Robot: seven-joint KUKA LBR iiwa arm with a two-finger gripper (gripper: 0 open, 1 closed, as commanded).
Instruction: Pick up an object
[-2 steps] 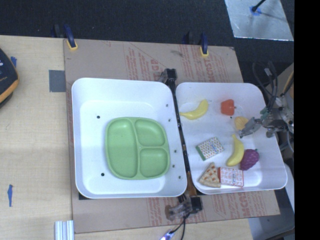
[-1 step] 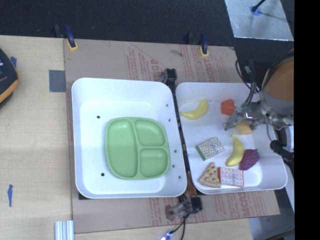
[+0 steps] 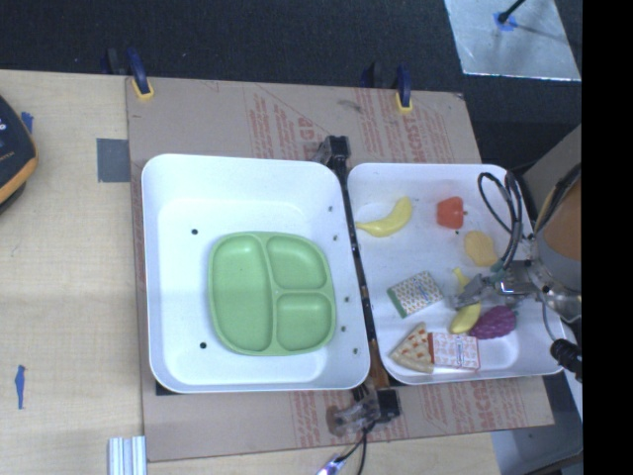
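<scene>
Gripper [image 3: 473,291] sits low in the right bin [image 3: 396,176], around 4 o'clock of that bin, arm [image 3: 554,231] coming in from 3 o'clock. Can't tell if the jaws are spread or closed, metal parts blur together there. Nothing visibly pinched.

Right bin contents:
- yellow banana [image 3: 387,219] at 10 o'clock, lying flat
- red piece [image 3: 450,212] at 12 o'clock, apart from the banana
- pale yellow round item [image 3: 480,247] just beside the arm's cable loop [image 3: 499,206]
- patterned block [image 3: 414,292] near centre, tilted
- small yellow item [image 3: 465,318] directly under the gripper, touching the purple item [image 3: 495,322] at its 3 o'clock
- pizza-slice toy [image 3: 414,349] and a flat red-and-white card [image 3: 455,350] side by side at 6 o'clock, touching

Left bin [image 3: 158,265]: green divided plate [image 3: 270,292], three compartments, roughly centred.

Both bins on brown cardboard [image 3: 247,117] clamped to the desk [image 3: 59,265]. Orange-and-black device [image 3: 12,156] at the desk's 9 o'clock edge.
</scene>
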